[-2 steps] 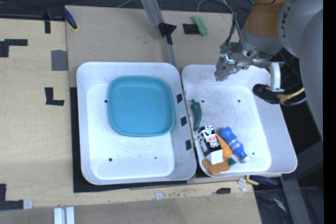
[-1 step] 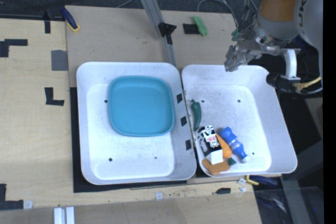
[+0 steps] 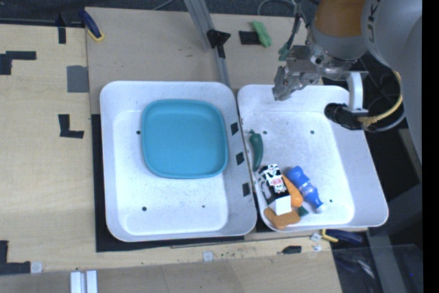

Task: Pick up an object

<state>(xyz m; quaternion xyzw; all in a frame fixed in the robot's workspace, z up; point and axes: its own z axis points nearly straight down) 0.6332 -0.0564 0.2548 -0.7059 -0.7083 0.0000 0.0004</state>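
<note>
Small toys point(image 3: 288, 194) lie heaped in the right bin's point(image 3: 343, 147) near corner, probably slid together there. The hand point(image 3: 283, 88) hovers above the far rim, well apart; I cannot tell its grip state.

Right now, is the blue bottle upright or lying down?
Lying down. The blue bottle rests on its side in the right bin, slanted, beside the cow toy and orange piece.
</note>
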